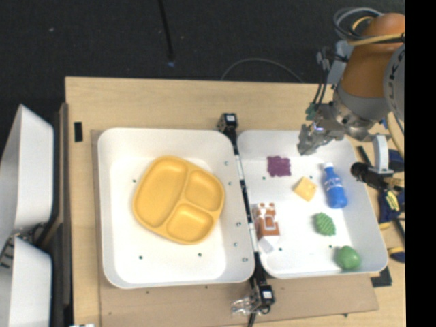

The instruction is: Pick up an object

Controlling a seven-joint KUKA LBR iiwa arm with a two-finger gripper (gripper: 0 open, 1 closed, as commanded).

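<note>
Green shows nearest the bottom of the frame: a round green object [348, 257] in the lower right corner of my right bin [286, 264], and just above it a ridged green piece [324, 224]. To their left, hard against the divider between the bins, lies an orange-and-white block [266, 221]. Further up, mid-bin, sit a yellow cube [305, 188] and, to its right, a blue bottle [334, 186], lying with its long axis running roughly up and down the picture, white cap toward the top. A purple object [278, 165] lies above and left of the cube.

My tool [310, 142] hangs over the upper part of the right bin, in the upper right of the frame. From it, the purple object lies down and to the left, near; the blue bottle lies down and to the right, about as near; the cube is almost straight below in the picture. I judge any of these three the natural target, with the bottle wanting a grasp across its narrow width. The green things are well apart from me.

Whether my tool is wide or narrow I cannot tell; it reads as a dark blur. I see nothing held in it and cannot say whether it touches the bin floor.

Across the divider, a yellow divided plate [178, 199] lies in the left bin [116, 251], on the tabletop [136, 101].
</note>
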